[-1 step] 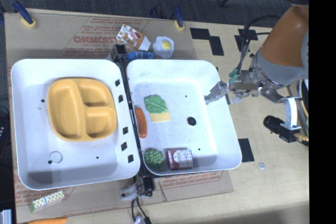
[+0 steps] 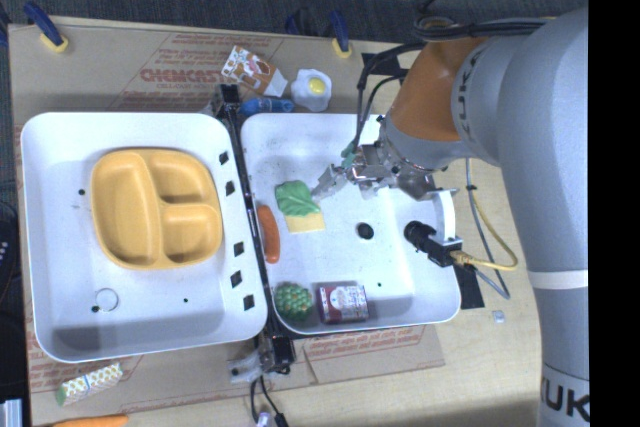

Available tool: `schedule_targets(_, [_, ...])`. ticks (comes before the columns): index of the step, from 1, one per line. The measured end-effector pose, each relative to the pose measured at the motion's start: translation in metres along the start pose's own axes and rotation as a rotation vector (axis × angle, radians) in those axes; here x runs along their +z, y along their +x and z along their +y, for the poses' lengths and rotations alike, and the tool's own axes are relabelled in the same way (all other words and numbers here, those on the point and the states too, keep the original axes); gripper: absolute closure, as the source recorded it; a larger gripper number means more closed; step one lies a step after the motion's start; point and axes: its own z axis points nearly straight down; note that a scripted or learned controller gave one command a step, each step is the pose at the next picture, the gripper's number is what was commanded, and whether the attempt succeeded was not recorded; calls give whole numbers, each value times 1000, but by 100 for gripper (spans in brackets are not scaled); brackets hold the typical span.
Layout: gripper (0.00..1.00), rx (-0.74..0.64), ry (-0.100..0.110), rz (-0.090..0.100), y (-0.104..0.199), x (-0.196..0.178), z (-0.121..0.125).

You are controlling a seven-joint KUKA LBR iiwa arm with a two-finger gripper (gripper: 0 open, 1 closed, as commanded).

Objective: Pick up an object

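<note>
Camera view: task obj not fixed, but likeliest target is the green leafy toy lying on a pale yellow block (image 2: 299, 205), i.e. a lettuce-and-cheese piece, mid-left of the right white bin (image 2: 300, 127). It's flat on the bin floor, long axis running roughly up-left to down-right, green end toward upper left, yellow end toward lower right. Nothing lifted yet; the pick isn't made.

Gripper (image 2: 330, 180) sits just beside it, upper right of the green part, reaching in low over the bin floor. One slim finger points down-left toward the toy. Can't tell if the claw is apart or together, the metal bits blur together at this angle, and nothing shows between them. So my read: approach done or nearly, grasp and lift both left.

Other stuff in the right bin: orange carrot-like stick (image 2: 268, 232) along the left wall, green bumpy round toy (image 2: 292, 299) and dark red packet (image 2: 342, 303) near the front wall, both well apart from the gripper. Small dark spot (image 2: 365, 232) on the floor, poss. a hole.

Left white bin (image 2: 40, 215) holds a yellow divided plastic tray (image 2: 157, 208). Behind the bins, on the cardboard: small printed carton (image 2: 245, 69), yellow-white egg toy (image 2: 313, 88).
</note>
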Motion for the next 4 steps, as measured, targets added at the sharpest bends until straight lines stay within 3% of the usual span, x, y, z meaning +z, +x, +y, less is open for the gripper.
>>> schedule_targets(1, [0,5,-1,-1,49,51,5])
schedule_targets(2, [0,283,-3,-1,47,50,1])
schedule_targets(3, [100,279,-1,1,48,40,1])
schedule_targets(4, [100,-167,-4,-2,4,-99,-8])
